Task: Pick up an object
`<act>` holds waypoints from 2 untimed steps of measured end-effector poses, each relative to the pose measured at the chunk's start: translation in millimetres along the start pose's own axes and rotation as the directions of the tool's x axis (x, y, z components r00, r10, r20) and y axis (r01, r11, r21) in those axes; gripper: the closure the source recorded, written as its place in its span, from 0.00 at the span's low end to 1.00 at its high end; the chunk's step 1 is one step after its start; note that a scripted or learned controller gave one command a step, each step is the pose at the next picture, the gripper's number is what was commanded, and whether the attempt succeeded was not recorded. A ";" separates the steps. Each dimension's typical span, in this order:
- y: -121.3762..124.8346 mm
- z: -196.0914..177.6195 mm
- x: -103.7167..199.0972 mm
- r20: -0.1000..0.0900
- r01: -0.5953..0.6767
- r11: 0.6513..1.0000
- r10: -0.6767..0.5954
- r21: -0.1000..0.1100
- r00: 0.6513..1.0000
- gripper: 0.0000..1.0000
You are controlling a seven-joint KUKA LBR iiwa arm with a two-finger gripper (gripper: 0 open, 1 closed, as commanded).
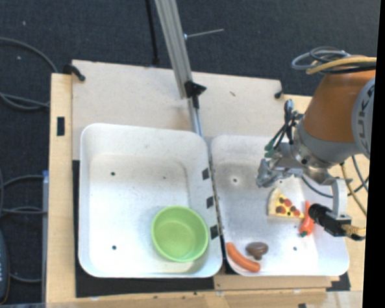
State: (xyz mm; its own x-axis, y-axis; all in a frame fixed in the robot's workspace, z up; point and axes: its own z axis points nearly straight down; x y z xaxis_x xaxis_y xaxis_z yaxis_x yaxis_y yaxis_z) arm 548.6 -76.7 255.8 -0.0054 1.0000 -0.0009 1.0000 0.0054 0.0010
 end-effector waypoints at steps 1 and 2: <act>4.7 12.6 49.3 -0.001 0.001 1.000 -0.001 0.002 1.000 1.00; 9.2 3.0 105.5 -0.003 0.004 1.000 -0.004 -0.001 1.000 1.00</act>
State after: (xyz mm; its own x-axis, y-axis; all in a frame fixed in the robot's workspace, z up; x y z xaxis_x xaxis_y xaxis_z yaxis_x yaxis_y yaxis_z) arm 557.2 28.8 252.8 -0.0091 1.0000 0.0020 1.0000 0.0090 0.0015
